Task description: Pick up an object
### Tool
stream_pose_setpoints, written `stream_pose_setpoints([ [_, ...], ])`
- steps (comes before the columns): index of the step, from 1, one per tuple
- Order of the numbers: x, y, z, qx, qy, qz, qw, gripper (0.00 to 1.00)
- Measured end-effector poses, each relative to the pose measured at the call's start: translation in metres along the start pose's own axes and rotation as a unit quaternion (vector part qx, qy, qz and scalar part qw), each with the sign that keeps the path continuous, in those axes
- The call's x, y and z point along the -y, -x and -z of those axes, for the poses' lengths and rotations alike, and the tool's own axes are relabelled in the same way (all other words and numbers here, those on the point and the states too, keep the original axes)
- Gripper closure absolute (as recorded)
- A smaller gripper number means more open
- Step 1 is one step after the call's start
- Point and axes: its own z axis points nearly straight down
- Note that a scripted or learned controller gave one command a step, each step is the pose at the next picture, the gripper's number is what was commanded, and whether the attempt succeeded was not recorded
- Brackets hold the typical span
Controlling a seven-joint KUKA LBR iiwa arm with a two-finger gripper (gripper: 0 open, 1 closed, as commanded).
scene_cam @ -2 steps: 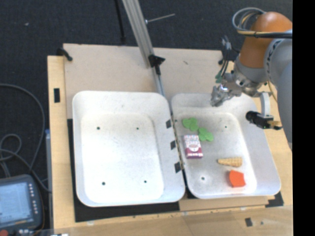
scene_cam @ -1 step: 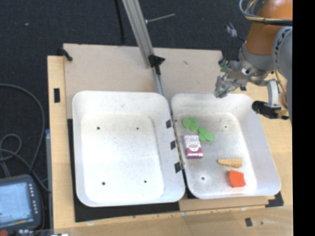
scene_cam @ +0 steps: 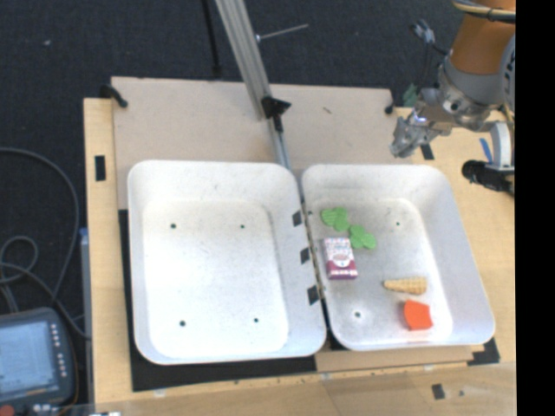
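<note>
Small orange block (scene_cam: 417,315), right bin (scene_cam: 451,206)

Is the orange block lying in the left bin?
No, the orange block lies in the right bin, near its front corner, beside the cone-shaped piece.

You see two white speckled bins (scene_cam: 217,189), a green leafy piece (scene_cam: 348,227), a purple-and-white carton (scene_cam: 340,258), a tan cone (scene_cam: 406,285), an orange block (scene_cam: 417,315), and the arm's orange band (scene_cam: 482,33).

Grey arm (scene_cam: 475,76), orange band above wrist (cables looped beside), small metallic claw (scene_cam: 406,137).
</note>
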Motion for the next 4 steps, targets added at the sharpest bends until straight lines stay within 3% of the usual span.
stream_pose_setpoints([
  [2,0.012,-0.115,0.009,-0.002,-0.003,0.001,1.0,1.0],
  [4,0.01,-0.215,-0.017,-0.001,-0.004,0.0,1.0,1.0],
])
